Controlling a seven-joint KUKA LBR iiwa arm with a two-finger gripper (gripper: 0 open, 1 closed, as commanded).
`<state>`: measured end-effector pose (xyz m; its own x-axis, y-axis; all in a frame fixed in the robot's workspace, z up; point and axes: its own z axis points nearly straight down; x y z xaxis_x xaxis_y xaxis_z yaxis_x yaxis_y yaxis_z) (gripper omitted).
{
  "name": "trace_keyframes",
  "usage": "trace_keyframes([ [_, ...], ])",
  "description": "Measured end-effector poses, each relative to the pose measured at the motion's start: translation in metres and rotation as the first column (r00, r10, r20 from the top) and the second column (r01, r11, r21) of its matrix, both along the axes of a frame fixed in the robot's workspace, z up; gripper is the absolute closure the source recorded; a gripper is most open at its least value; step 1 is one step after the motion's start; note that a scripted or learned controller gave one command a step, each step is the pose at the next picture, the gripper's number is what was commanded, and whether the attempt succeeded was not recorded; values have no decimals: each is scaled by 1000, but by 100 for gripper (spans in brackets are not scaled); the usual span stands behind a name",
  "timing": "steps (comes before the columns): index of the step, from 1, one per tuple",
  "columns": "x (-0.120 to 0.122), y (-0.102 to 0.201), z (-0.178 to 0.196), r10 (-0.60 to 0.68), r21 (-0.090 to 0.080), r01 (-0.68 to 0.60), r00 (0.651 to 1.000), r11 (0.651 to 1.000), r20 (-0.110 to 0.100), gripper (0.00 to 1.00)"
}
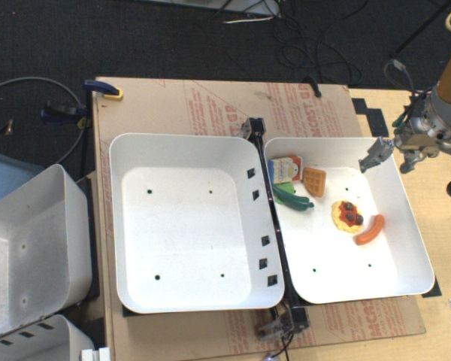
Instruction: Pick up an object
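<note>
The right bin (376, 277) holds several toy foods. A small white and red carton (286, 169) lies at its far left, with an orange waffle (313, 180) beside it and a green pepper-like piece (293, 198) just in front. A round tart with red topping (348, 216) and an orange sausage (369, 230) lie nearer the middle. My gripper (391, 159) hangs over the bin's far right corner, above and to the right of the tart. It is open with nothing between its fingers.
The left bin (188, 216) sits beside the right one, with a black clamp strip (267, 216) along the shared edge. Both rest on a cardboard sheet (210, 104). A grey tub (30, 239) stands at the far left.
</note>
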<state>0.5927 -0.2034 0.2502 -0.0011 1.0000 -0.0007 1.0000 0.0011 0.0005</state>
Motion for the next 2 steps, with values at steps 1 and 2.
trace_keyframes([
  [1,45,15,-65,4,0,-4,1000,1000,0,0],
  [2,-3,46,-161,-2,-2,2,1000,1000,0,0],
])
